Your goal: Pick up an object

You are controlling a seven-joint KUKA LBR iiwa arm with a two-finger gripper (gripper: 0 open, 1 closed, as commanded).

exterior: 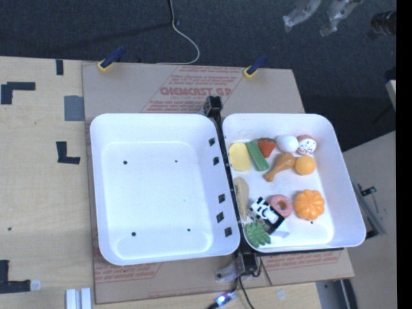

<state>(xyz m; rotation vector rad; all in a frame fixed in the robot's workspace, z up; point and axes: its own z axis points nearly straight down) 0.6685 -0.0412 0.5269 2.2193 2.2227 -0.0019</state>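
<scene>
Tool (320, 16) hanging high at the top right, well above and behind the right bin (344, 192), two pale translucent fingers (298, 15) spread apart and pointing down-left, gripping nothing. Toy foods lying clustered in that bin: yellow piece (239, 156) beside the divider, green strip (257, 156) touching it, red-orange piece (267, 147), white egg (286, 143), speckled pale ball (307, 146), tan drumstick (280, 165), small orange (305, 165), orange pumpkin (309, 204), pink doughnut (280, 205), black-and-white item (262, 211), green leafy piece (257, 234), and a beige stick (241, 195) along the inner wall. Left bin (103, 192) sitting alongside on the cardboard-covered surface (187, 89).
</scene>
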